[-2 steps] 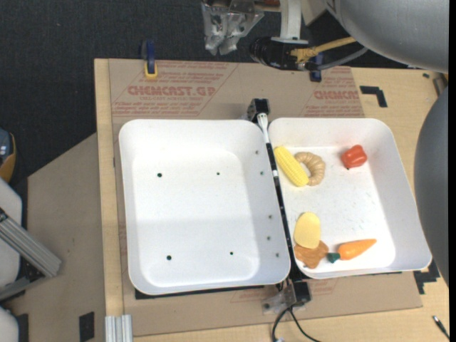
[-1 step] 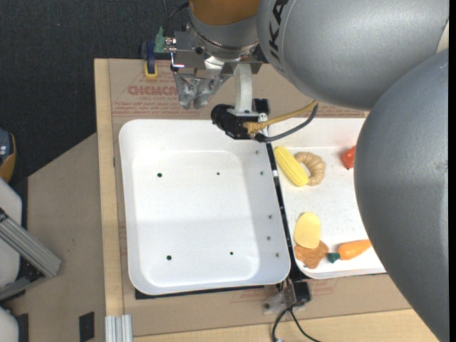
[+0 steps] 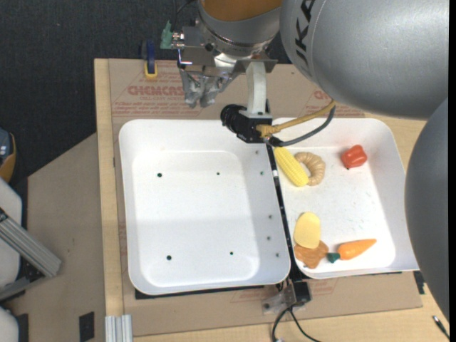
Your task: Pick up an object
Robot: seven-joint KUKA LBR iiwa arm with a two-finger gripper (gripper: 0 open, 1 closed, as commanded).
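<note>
Your gripper (image 3: 203, 92) hangs over the cardboard (image 3: 107, 191), just past the far rim of the left bin (image 3: 192, 212) as the camera sees it, and outside both bins. From this slant you cannot tell whether it is open or closed.

Everything you could pick lies in the right bin (image 3: 385, 191), well apart from the gripper. The corn (image 3: 291, 166) sits near the far end, close to the wall between the two bins, lying at a slant. A tan ring (image 3: 314, 168) touches it on the right. A red piece (image 3: 354, 157) lies apart from these, toward the bin's far right corner.

At the near end, a pale yellow slice (image 3: 308, 229) rests against a brown lump (image 3: 311, 254) just in front of it, both close to the dividing wall. The carrot (image 3: 357, 248) lies beside the lump on its right, its green end pointing toward the lump.
</note>
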